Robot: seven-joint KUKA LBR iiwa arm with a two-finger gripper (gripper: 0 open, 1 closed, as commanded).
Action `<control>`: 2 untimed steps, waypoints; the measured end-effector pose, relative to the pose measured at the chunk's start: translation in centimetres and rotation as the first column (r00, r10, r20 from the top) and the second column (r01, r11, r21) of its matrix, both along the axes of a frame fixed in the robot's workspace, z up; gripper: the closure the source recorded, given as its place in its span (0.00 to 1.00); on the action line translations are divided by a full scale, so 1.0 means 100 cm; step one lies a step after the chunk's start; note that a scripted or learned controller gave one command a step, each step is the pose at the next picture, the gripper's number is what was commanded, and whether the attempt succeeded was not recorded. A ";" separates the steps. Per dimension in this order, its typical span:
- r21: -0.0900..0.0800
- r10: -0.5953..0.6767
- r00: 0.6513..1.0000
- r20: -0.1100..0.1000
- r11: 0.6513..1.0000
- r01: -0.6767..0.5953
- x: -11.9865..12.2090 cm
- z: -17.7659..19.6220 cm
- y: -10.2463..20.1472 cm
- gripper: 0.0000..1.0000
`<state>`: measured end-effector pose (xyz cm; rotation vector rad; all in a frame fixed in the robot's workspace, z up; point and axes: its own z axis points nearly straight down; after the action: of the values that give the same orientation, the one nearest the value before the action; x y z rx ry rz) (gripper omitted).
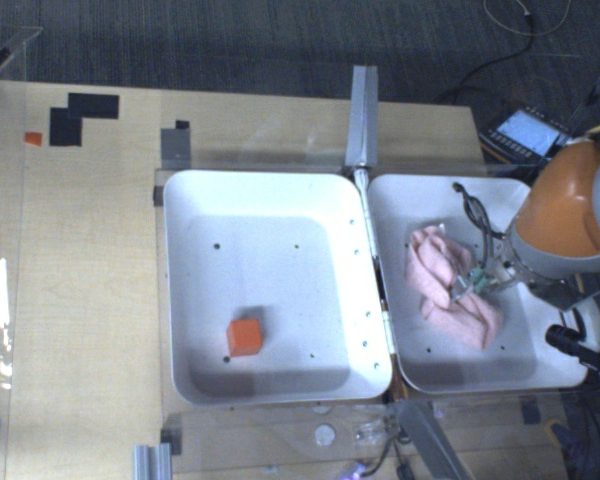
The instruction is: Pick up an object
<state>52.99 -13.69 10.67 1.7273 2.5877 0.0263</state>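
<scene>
A pale wooden bench [80,298] stands on dark carpet [230,18].

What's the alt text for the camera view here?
The gripper is down on a crumpled pink cloth in the right bin, with the arm reaching in from the right. The left bin holds a small orange block near its front. Both white bins sit side by side on a wooden bench.

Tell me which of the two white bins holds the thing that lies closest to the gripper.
The right bin: its pink cloth lies right at the gripper, while the left bin holds an orange block far away.
</scene>
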 end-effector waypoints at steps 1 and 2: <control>0.000 0.000 1.000 -0.001 1.000 0.000 0.000 0.000 0.000 0.00; 0.000 0.038 0.999 -0.010 0.999 -0.038 -0.010 -0.013 -0.007 0.00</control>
<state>51.98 -14.42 9.32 1.6829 2.6271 0.0176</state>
